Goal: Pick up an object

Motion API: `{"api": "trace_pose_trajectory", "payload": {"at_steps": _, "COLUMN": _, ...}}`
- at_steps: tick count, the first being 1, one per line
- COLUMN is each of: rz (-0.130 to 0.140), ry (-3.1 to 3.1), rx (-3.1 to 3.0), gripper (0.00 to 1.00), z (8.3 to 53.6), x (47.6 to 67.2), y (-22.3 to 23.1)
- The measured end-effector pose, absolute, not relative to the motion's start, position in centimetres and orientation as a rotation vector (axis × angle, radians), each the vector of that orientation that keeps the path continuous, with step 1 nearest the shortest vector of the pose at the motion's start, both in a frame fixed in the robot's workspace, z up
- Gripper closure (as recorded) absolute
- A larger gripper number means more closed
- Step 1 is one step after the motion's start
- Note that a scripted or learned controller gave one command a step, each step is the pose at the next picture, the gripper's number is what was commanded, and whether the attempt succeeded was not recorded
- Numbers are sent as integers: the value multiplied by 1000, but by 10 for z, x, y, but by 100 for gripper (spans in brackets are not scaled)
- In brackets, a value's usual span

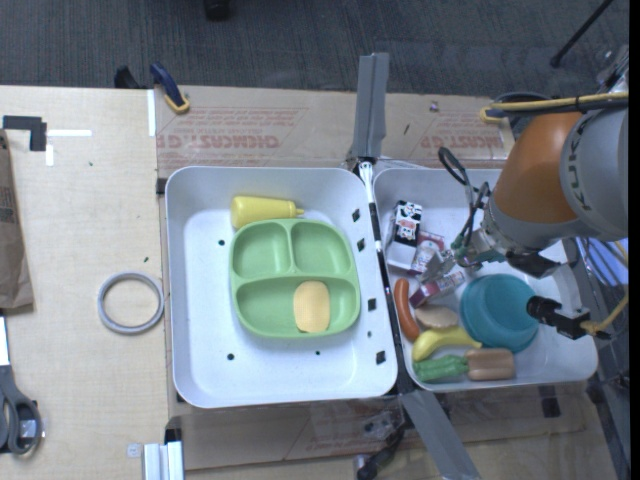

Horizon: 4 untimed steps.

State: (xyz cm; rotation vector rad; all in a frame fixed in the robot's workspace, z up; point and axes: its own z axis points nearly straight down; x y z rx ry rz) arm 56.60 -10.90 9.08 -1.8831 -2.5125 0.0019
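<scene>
The floor (250,18) beyond the bench's far edge is dark grey carpet. The bench (80,238) is pale wood. A flat brown cardboard sheet (260,128) with red print lies on it. Near the bench's left edge lie a grey tape ring (130,302) and a brown paper bag (12,238).

Tape ring (131,302) left of bins (190,298)
</scene>
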Motion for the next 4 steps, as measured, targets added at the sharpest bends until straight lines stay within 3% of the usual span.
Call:
{"api": "trace_pose_trajectory", "payload": {"at_steps": 1, "rz": 2, "ry": -2695, "rx": -1618, "gripper": 0, "z": 166, "x": 594, "y": -128}}
{"api": "trace_pose_trajectory", "payload": {"at_steps": 2, "rz": 2, "ry": -2667, "rx": -1660, "gripper": 0, "z": 119, "x": 564, "y": -103}}
{"api": "trace_pose_trajectory", "payload": {"at_steps": 3, "rz": 1, "ry": -2664, "rx": -1665, "gripper": 100, "z": 128, "x": 564, "y": -104}}
{"api": "trace_pose_trajectory", "payload": {"at_steps": 4, "rz": 2, "ry": -2664, "rx": -1665, "gripper": 0, "z": 128, "x": 564, "y": -104}}
